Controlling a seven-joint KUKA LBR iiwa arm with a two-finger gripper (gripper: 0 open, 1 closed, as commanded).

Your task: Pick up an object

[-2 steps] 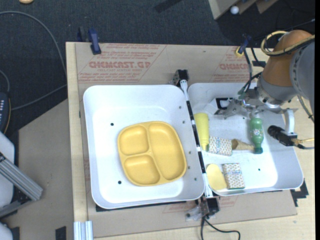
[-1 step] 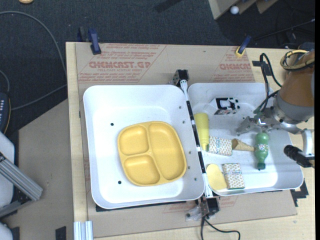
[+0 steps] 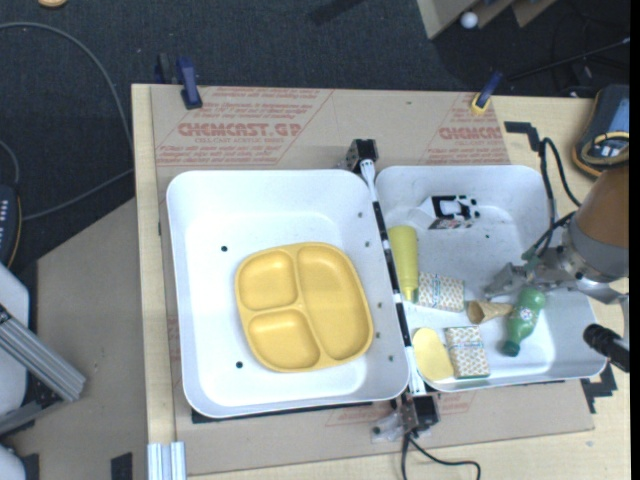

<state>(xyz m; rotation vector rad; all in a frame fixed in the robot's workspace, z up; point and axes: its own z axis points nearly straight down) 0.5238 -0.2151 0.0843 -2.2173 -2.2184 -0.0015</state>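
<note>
The right bin (image 3: 500, 193) holds several small items. A green bottle (image 3: 522, 321) lies tilted near its right side, with a tan scrap (image 3: 487, 312) just to its left. A yellow tube (image 3: 403, 256) lies along the bin's left wall, a patterned packet (image 3: 441, 291) beside it. A second packet (image 3: 468, 353) and a pale yellow disc (image 3: 429, 354) sit at the front. My gripper (image 3: 526, 280) hangs low over the bin, directly above the top of the green bottle. I see nothing lifted off the bin floor.
The left bin (image 3: 200, 228) carries a yellow divided plate (image 3: 303, 305). A black-and-white marker tag (image 3: 455, 209) lies at the back of the right bin. The grey arm (image 3: 605, 233) comes in over the right rim, with cables (image 3: 545, 168) behind it.
</note>
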